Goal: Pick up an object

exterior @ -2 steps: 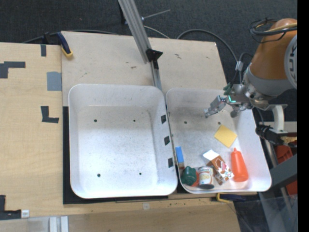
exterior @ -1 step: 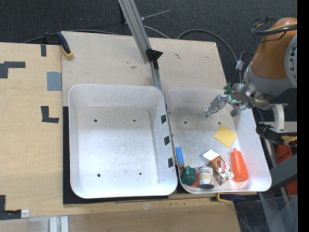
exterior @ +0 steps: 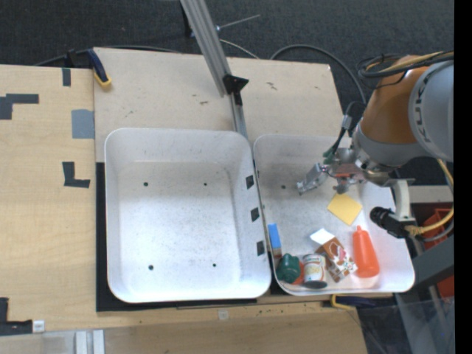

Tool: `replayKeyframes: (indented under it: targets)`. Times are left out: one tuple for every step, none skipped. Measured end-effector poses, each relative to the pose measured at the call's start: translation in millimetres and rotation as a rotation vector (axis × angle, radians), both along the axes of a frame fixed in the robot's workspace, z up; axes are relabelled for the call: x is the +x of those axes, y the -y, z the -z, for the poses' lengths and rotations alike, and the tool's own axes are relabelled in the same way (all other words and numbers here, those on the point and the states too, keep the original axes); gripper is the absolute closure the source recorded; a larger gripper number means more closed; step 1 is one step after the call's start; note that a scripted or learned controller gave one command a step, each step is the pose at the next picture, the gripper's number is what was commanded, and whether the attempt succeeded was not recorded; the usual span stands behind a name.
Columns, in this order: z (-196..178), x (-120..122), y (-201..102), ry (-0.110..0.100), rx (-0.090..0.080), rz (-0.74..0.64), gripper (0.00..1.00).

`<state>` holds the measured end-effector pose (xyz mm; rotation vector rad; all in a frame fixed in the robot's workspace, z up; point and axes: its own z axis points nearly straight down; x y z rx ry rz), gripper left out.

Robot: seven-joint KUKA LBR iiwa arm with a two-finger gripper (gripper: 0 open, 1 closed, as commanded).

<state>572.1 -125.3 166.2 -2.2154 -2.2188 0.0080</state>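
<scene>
The right bin (exterior: 295,153) holds several small objects along its near side. A yellow flat block (exterior: 345,209) lies mid-right, an orange bottle (exterior: 365,252) near the right rim, and a brown packet (exterior: 337,257) beside a small white piece (exterior: 322,236). A small can (exterior: 313,268), a green object (exterior: 289,268) and a blue stick (exterior: 274,237) sit at the near left corner. My gripper (exterior: 310,181) hangs over the bin's middle, just up-left of the yellow block, with nothing visibly between its fingers.
The left bin (exterior: 118,198) stands beside the right one, separated by a shared rim with black clips. A metal pole (exterior: 214,43) slants in from the top. Cables trail behind the right bin.
</scene>
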Motion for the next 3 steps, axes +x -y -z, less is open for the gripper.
replayKeyframes:
  targets:
    - [46.5, -2.4, -7.7, 0.001, 0.000, 0.000, 0.00]
    - [78.3, -2.5, -8.1, 0.007, -0.002, 0.000, 0.00]
    - [67.4, -2.3, -9.0, 0.006, -0.001, -0.001, 1.00]
